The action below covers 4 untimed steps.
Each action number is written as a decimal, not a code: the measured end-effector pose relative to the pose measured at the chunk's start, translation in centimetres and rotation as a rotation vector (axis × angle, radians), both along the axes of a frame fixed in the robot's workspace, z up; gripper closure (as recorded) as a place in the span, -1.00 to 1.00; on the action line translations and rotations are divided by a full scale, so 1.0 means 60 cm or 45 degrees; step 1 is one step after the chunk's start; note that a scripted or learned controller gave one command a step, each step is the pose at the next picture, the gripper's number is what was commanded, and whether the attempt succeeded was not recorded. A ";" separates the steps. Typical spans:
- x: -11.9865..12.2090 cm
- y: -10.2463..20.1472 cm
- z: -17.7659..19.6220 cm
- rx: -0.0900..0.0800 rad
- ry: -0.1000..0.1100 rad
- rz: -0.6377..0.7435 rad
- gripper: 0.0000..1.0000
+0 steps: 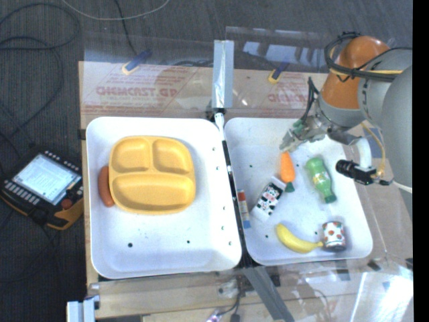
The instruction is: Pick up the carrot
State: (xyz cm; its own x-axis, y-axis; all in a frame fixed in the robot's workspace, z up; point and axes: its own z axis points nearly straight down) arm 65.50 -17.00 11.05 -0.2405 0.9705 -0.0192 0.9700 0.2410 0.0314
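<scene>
Just beside hand [299, 134], tapered carrot [287, 168]

A dark ribbed carpet [53, 19] covers the floor around the bench [100, 96], with thin cables [114, 9] looping across it beyond the bench's far edge. A handheld control pad [43, 186] with a lit screen lies off the bench's left edge.

Sausage [104, 186] lying half hidden under yellow tray [153, 174], at its nine o'clock edge. Arm [375, 79] running off frame at three o'clock. Gripper [299, 135] fingers blurring, too small to read.
</scene>
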 end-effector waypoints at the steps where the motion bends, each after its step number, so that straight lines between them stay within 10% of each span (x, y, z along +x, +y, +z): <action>1: 0.000 0.000 0.000 0.000 0.000 0.000 -1.00; 2: -0.065 -0.042 -0.035 0.018 0.030 -0.236 -1.00; 3: -0.063 -0.041 -0.017 0.016 0.026 -0.235 1.00; 4: 0.023 -0.044 0.156 0.013 0.042 -0.089 1.00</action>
